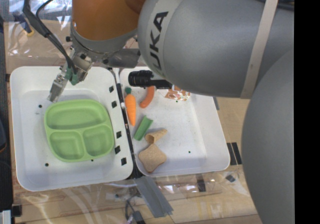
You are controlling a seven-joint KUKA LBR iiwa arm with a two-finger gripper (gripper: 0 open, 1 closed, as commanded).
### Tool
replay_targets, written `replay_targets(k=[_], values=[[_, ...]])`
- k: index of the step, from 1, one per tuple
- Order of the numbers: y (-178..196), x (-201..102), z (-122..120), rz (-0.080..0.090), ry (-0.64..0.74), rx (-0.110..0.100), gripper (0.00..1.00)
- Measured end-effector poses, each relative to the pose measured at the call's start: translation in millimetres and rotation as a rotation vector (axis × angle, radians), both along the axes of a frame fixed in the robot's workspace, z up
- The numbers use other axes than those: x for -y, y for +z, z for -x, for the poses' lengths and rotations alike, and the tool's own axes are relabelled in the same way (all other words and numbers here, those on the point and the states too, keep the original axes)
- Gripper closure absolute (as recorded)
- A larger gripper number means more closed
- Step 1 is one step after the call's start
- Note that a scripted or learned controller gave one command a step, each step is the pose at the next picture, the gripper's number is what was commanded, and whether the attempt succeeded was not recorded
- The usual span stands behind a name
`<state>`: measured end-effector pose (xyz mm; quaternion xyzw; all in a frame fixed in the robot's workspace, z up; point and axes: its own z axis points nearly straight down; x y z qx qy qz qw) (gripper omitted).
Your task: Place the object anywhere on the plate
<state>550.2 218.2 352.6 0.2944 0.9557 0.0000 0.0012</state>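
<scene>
A pale wooden bench under clear plastic sheeting. Strips of grey tape cross its front edge. Bright light falls from above.

Plate in L bin; carrot in R bin.

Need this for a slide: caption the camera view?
Gripper poised above green plate in left bin; carrot and other food items wait in right bin.

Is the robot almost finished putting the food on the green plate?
Not yet. Done: the gripper has reached the left bin and hangs just above the far edge of the green plate. In hand: I see no food between its fingers. Left: the plate's three compartments hold nothing, and the carrot, green stick and biscuits sit in the right bin.
</scene>
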Motion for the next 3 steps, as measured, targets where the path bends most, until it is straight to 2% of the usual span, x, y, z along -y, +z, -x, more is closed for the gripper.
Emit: replay_targets(k=[1,2,3], values=[[10.9,-2.3,0.1,0.001,0.009,0.002,1.00],[-121.4,5.2,66.6,0.003,0.225,-0.010,1.00],[-118.8,5.3,65.2,0.001,0.224,-0.004,0.00]])
